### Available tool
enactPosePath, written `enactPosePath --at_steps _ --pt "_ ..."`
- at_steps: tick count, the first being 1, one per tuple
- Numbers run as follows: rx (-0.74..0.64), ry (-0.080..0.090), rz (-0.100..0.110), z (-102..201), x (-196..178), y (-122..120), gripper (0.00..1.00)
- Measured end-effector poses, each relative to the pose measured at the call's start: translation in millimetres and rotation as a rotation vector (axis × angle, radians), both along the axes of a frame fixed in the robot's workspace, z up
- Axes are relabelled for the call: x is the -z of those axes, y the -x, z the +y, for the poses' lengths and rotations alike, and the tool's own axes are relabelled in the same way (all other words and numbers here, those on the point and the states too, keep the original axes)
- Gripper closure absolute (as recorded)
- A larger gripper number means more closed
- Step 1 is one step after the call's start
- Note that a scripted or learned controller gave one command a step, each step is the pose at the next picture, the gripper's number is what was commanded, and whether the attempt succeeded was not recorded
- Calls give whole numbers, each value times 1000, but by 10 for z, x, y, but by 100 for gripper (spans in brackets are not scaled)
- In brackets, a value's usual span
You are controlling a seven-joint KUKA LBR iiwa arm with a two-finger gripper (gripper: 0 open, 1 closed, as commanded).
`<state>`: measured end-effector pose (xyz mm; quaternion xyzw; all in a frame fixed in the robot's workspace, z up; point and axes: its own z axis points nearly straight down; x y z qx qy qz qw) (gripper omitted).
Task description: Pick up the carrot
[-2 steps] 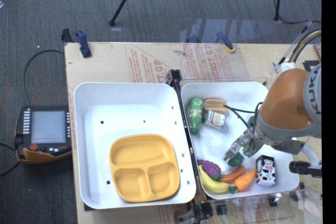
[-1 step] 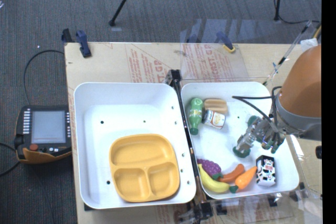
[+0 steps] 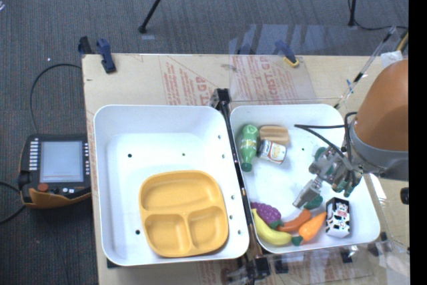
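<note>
The carrot [image 3: 312, 227] is a fat orange toy with a green stub at its lower left end. It lies near the front edge of the right bin [image 3: 303, 120]. A thinner orange piece [image 3: 296, 221] lies right beside it, on its left. My gripper [image 3: 307, 197] hangs just above and behind these two, pointing down and to the left, its tip a short way from the thin orange piece. Nothing is seen held in it. The grey wrist [image 3: 335, 170] and the orange band [image 3: 392, 107] reach in from the right.
In the right bin lie a banana [image 3: 270, 231], purple grapes [image 3: 267, 213], a cow-patterned carton [image 3: 339, 217], a green bottle [image 3: 248, 145] and a bread-like item with a small jar [image 3: 273, 143]. The left bin [image 3: 120, 137] holds a yellow divided tray [image 3: 183, 212].
</note>
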<state>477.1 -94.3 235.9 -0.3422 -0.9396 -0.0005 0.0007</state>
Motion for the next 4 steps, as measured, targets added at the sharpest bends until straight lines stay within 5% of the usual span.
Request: enactPosePath --at_steps 1,2,3,4 --pt "-190 -3 8 -316 1011 33 0" --pt "-424 2 -9 -468 1482 -15 0" --pt "-997 11 -30 -323 1444 -79 0" --pt "-988 3 -22 -312 1364 -61 100"
